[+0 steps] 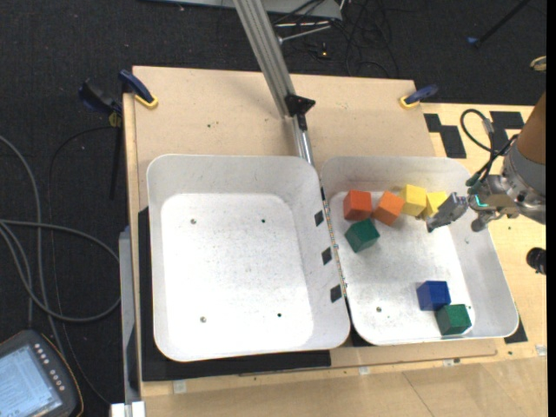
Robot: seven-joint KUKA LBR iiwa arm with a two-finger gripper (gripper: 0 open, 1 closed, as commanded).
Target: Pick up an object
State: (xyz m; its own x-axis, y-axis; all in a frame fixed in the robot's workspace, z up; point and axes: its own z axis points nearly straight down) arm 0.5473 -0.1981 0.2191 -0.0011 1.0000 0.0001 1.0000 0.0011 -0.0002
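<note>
Robotics lab/test cell. Plywood counter [261, 115] clamped at its far corners w/ blue-yellow clamps [139, 89], two white bins [165, 189] on it. Dark carpet around the counter, loose cables [35, 241] left of it, metal camera pole [265, 42] rising from behind it, teach pendant screen [30, 376] off its near-left corner.

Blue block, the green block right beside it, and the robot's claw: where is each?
Blue block [433, 294], camera view, on its top face.
Green block [453, 319], camera view, on its top face.
Claw [460, 213], camera view, midway between its fingertips.
</note>
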